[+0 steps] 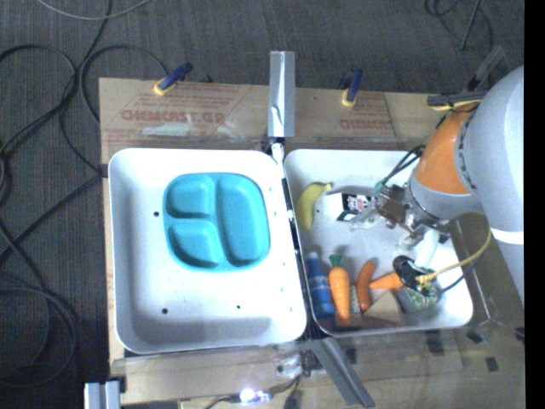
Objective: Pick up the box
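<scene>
The hand (pixel 375 210) hangs low over the right bin (pixel 464 313), just beside a small dark box (pixel 353 202) with a white label lying near the bin's far edge, next to a banana (pixel 310 203); I cannot tell how its grasping parts stand. To do this well, it should centre over the box, away from the banana, and straddle the short sides before closing. The carrots (pixel 351 290) and blue bottle (pixel 319 286) along the near edge lie well apart.
</scene>
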`<action>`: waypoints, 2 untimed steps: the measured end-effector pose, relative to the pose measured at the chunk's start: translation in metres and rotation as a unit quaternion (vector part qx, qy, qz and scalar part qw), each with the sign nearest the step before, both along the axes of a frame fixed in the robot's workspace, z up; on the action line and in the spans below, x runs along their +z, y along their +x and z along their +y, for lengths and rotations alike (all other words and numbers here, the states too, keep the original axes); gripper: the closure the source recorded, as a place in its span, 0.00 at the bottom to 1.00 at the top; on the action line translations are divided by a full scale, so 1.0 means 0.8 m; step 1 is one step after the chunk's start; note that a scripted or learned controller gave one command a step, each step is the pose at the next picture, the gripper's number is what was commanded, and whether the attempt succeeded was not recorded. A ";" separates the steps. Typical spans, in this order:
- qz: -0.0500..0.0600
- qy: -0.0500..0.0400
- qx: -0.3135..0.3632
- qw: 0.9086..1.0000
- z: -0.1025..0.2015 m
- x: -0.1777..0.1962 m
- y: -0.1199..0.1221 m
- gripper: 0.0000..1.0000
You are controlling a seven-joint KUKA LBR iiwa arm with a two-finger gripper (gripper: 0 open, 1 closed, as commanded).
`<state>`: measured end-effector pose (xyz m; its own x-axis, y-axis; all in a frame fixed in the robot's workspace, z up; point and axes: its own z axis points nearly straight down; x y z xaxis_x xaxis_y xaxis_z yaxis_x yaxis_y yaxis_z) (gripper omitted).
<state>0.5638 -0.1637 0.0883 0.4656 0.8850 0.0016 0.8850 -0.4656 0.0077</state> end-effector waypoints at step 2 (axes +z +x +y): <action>0.006 -0.002 -0.130 0.991 0.080 0.000 0.055 0.00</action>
<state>0.6079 -0.0996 0.0881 0.6782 0.7348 -0.0086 0.7348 -0.6783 0.0002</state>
